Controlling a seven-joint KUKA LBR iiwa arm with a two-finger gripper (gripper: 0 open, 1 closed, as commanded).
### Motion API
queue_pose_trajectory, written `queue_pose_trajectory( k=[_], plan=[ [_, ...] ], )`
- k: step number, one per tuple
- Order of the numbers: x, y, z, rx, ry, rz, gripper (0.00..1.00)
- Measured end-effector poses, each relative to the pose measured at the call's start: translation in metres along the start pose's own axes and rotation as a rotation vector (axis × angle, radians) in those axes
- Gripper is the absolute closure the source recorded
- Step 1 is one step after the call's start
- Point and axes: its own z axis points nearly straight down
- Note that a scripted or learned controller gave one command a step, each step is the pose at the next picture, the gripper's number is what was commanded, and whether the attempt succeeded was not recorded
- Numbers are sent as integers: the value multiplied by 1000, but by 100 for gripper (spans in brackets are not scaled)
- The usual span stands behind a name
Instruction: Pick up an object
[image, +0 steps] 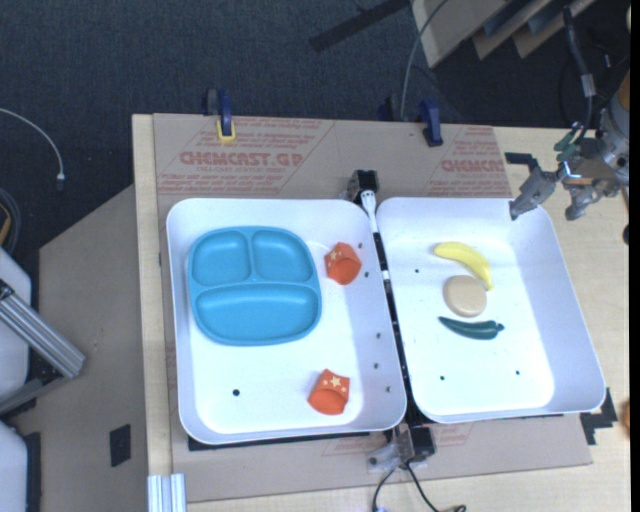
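Gripper (553, 196): fingers spread wide, holding nothing, above right bin's (560, 300) far corner
Banana (465, 262): long axis slants from upper-left down to lower-right
Pepper (472, 327): lies roughly left-right, just below the cookie (465, 295)

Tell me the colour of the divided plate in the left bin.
The divided plate is light blue, seen clearly in the camera view.
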Motion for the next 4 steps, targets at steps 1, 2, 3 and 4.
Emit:
queue_pose_trajectory(
  k=[1,2,3,4],
  plan=[
    [1,2,-7,-13,-3,-3,0],
    [9,8,49,-6,-1,-4,0],
    [16,16,103,-5,0,-4,0],
    [13,17,146,-6,-1,-3,0]
  ],
)
